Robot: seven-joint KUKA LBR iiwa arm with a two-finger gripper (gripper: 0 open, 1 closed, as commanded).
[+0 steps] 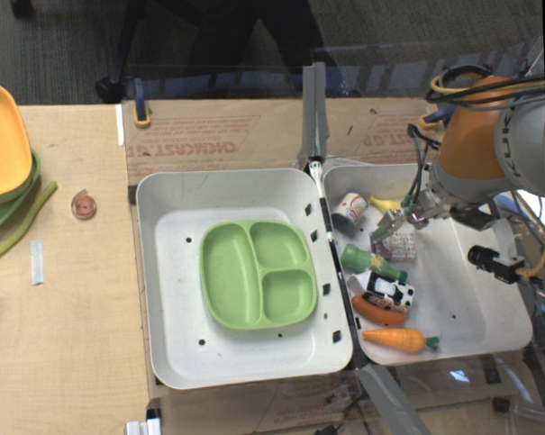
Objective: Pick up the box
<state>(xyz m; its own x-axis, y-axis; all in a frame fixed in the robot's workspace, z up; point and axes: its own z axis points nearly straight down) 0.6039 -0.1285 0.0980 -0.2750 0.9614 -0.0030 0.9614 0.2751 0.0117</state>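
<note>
The box (401, 245) is small, pale and speckled pink-grey, and it lies in the middle of the right bin (476, 334). My gripper (388, 230) hangs at the end of the grey arm with the orange band (472, 145) and comes in from the right. Its tip sits right at the box's upper left edge, low over the bin. I see nothing lifted off the bin floor. The gripper's body hides part of the box's top edge.
Around the box lie a silver can (349, 209), a yellow item (385, 203), a green bottle (370, 260), a black-and-white item (389, 293), a red sausage (378, 312) and a carrot (400, 340). The left bin (166, 262) holds a green divided plate (257, 274).
</note>
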